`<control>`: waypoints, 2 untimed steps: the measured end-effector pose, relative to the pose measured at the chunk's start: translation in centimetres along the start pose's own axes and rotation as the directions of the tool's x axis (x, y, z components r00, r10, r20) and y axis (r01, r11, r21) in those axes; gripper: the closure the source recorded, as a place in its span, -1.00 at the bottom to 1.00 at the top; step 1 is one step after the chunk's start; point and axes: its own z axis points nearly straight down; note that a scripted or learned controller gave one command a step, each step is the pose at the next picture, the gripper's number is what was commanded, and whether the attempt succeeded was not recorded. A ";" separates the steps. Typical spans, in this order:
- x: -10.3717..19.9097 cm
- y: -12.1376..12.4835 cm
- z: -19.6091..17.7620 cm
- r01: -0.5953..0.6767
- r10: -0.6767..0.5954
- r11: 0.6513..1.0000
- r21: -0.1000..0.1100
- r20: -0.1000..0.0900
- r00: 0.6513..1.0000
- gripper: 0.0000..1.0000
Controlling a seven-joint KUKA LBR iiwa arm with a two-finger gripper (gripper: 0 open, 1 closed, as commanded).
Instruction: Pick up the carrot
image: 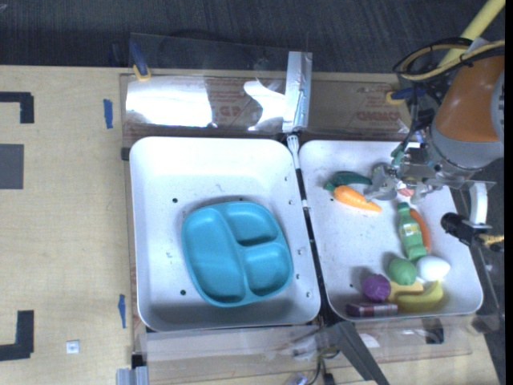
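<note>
Carrot (pixel 355 197) just beside gripper (pixel 390 183)

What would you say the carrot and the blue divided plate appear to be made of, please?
The carrot looks like moulded plastic: even orange colour, smooth skin with a slight sheen, so probably a toy. The blue plate also looks like plastic, matte to satin, with soft rounded compartment edges and uniform colour.

The pale wooden desk (pixel 56 239) carried two shallow white bins side by side, the left bin (pixel 152 175) touching the right bin (pixel 457 295). Black tape marks (pixel 22 107) and blue tape bits (pixel 107 112) lay on its surface.
</note>
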 end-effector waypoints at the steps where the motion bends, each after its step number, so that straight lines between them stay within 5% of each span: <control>1: 4.0 2.7 8.6 0.199 -0.199 0.980 -0.010 0.004 0.980 -1.00; 2: 4.1 2.7 7.7 0.198 -0.198 0.980 -0.012 0.004 0.980 1.00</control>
